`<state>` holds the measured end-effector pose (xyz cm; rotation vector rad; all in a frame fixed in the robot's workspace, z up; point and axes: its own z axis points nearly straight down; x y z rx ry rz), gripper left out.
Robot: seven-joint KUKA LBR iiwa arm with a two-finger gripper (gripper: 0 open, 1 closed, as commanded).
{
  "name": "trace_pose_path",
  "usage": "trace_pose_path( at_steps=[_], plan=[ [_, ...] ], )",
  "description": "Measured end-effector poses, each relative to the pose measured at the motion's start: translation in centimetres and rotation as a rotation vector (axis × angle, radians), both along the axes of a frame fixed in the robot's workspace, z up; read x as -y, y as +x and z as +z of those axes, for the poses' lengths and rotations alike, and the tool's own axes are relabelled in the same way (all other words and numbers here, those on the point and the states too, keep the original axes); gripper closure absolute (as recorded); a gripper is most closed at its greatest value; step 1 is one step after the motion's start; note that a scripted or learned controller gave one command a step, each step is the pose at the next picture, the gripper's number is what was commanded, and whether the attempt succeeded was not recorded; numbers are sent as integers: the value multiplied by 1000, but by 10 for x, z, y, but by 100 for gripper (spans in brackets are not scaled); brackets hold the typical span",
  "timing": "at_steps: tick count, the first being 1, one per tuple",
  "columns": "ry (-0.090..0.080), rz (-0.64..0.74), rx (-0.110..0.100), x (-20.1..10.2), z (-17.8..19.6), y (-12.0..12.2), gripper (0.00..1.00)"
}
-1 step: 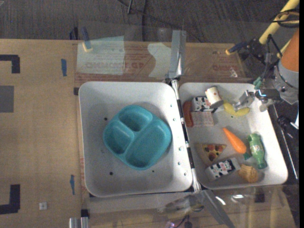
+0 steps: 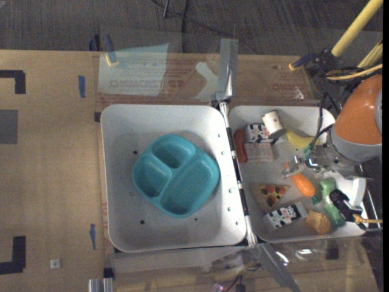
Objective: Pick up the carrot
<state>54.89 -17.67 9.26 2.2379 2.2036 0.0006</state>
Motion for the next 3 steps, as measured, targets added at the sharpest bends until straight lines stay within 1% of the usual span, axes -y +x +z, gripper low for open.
trace_pose_path(
  at_steps=[1, 2, 3],
  plan=[
    [-4, 59, 14, -6, -3, -29, 0],
    [-11, 55, 17, -3, 6, -28, 100],
    [-1, 57, -1, -23, 103, 39, 100]
  ],
)
